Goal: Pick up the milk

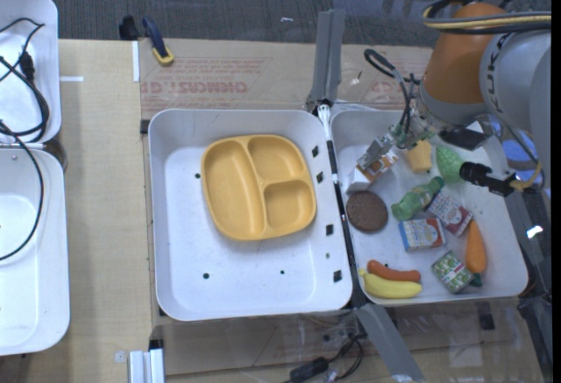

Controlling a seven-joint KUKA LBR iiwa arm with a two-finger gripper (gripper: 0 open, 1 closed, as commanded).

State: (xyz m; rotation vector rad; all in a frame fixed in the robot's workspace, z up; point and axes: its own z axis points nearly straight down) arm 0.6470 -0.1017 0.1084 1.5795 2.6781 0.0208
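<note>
My fingers (396,138) sit low over the far part of the right bin (517,280); whether they are apart or together I cannot tell, the wrist hides most of them. Just below their tips, toward the divider: a small silver and orange packet (377,159), touching or nearly so, not seen between them.

Milk carton (422,233), blue and white with a red patch, lies flat toward the near side, well apart from my fingers, past the green bottle (417,198). A second small carton (451,216), red and white, lies just beside it.

Close by my fingers, away from the divider: yellow block (420,157) and a green fruit (449,163). Nearer the divider, brown round cookie (366,210). Along the near edge: hot dog (394,271), banana (392,287), green carton (453,272), carrot (475,247).

Left bin (171,267) holds a yellow divided plate (259,186). Both bins rest on the tabletop (96,153).
</note>
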